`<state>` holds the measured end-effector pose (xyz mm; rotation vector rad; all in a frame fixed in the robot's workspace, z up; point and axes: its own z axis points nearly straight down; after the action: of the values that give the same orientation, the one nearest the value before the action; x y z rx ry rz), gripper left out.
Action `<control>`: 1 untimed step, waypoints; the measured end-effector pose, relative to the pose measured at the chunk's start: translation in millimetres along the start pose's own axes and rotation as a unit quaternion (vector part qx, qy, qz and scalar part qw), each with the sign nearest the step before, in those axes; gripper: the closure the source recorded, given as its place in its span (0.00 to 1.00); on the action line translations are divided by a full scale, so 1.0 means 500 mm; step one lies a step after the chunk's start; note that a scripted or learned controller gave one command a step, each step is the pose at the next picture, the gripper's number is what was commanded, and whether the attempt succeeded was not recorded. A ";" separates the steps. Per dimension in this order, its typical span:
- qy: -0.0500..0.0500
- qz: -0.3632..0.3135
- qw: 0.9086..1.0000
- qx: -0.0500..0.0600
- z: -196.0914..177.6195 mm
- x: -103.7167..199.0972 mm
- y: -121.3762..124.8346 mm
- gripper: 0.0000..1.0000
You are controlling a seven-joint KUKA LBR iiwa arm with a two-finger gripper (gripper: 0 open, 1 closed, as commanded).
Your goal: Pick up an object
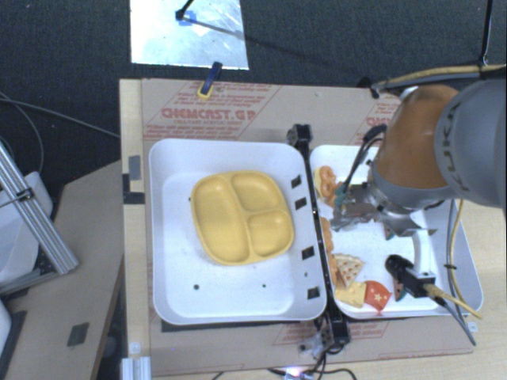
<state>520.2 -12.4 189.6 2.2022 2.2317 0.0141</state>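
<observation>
Small toy food pieces (348, 271) lie along the right white bin's (467, 279) left edge. Gripper (348, 208) low over them; finger state cannot be told. Advise: centre on one piece, descend vertically, avoid the divider wall (313, 212).

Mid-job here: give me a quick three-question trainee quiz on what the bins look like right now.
1. True or false: the yellow divided tray lies in the left bin.
2. Which bin is the gripper over? A) left bin B) right bin C) neither
3. Fill in: the pretzel lies close to the bin's ____ wall.

Key: 1 true; 2 B; 3 left, by the divider between the bins.
</observation>
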 end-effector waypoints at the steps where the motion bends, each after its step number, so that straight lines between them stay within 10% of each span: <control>1: 0.001 0.001 1.000 0.005 0.011 0.153 -0.010 1.00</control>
<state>514.2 64.1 184.3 2.2089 2.2360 0.0058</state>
